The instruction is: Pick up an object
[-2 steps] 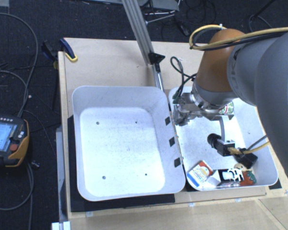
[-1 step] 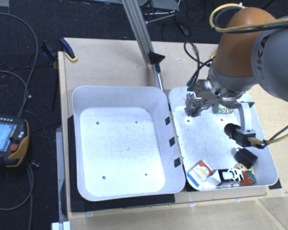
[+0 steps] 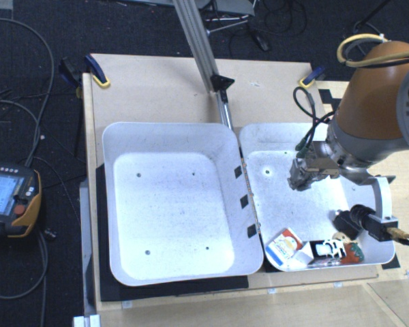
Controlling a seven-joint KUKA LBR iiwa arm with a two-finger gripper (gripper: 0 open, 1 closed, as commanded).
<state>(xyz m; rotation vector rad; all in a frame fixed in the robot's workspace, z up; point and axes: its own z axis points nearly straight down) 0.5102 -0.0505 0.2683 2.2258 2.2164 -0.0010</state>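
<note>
Nearest us, lower right of the frame: the pickable things sit bunched in the bottom corner of the right bin, a white-and-blue packet, a black-and-white item and a red-and-green piece, all touching or overlapping. We judge they lie pressed against the wall there, which makes a clean grasp awkward. What the last two are is too small to make out. Just above them in the frame, the gripper hangs over bare bin floor, apart from the pile and with nothing seen in it. The wrist shadows it, so we cannot tell if the jaws are released or clenched, or if it touches the floor. Left bin shows bare floor. Further up, blue-and-yellow clamps at the worktop corners likely pin the board. A metal strut slants out the top edge, cut off.
</note>
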